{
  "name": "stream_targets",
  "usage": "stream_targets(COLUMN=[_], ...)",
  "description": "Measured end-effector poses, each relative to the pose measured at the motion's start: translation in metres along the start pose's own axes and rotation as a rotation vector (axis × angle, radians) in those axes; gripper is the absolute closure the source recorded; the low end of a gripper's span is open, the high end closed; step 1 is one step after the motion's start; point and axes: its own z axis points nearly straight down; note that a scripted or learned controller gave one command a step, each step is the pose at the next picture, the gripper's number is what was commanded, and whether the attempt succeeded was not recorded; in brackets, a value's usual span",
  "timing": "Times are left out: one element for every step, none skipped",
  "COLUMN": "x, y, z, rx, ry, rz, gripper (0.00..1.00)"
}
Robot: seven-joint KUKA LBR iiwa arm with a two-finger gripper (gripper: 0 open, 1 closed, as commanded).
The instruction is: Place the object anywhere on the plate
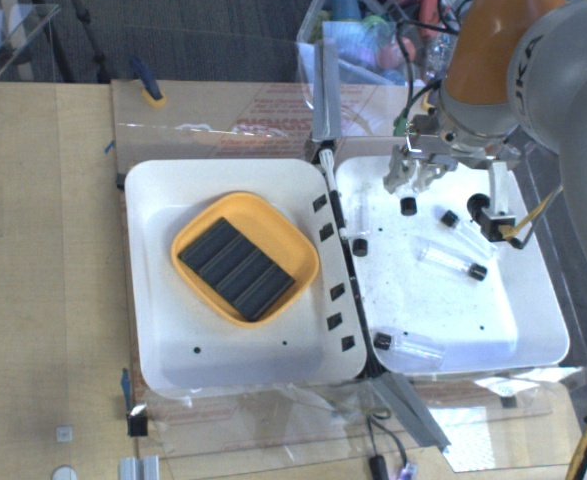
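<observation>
Camera view | gripper [413, 176] poised over right bin [533, 318], fingers parted, ungrasping | capped vial [453, 261] nearby | advised centring before clenching, then orange plate [205, 226].

We see bright, even overhead light; the white bins [233, 368] glare slightly, shadows stay soft, and the orange arm band [493, 38] looks blurred up close.
</observation>
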Motion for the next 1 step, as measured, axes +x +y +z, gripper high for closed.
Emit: stream_targets(x=[0.0293], y=[-0.0185], z=[0.0133], rx=[0.001], ry=[0.003], rz=[-0.253], gripper=[1.0])
